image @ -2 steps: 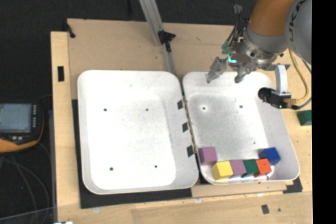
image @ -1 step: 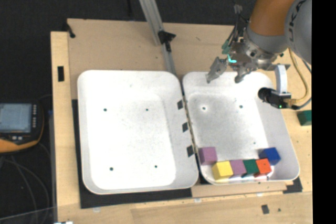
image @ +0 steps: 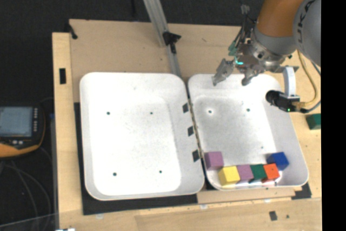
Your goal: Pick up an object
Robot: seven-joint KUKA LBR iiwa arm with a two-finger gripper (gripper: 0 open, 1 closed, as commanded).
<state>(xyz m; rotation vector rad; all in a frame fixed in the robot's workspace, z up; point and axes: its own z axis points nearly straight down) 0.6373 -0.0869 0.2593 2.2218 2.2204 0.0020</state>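
White plastic, two shallow bins side by side on a wooden bench (image: 108, 43). Landmark: the right bin (image: 281, 116). Left bin (image: 97, 89) touches its left wall. Contents of the right bin, all gathered along its near edge: purple block (image: 214, 159), nearest the wall shared with the left bin; yellow block (image: 228, 175) just beside and in front of it; then a second purple block (image: 245, 172), green block (image: 258, 171), orange block (image: 270, 171) in a tight row toward the bin's right corner; blue block (image: 278, 159) just behind the orange one. Gripper (image: 233, 76) hangs over the right bin's far rim, fingers spread apart with nothing between them, well apart from every block. Grey arm with orange band (image: 284, 2) rises beyond the bin's far right corner.
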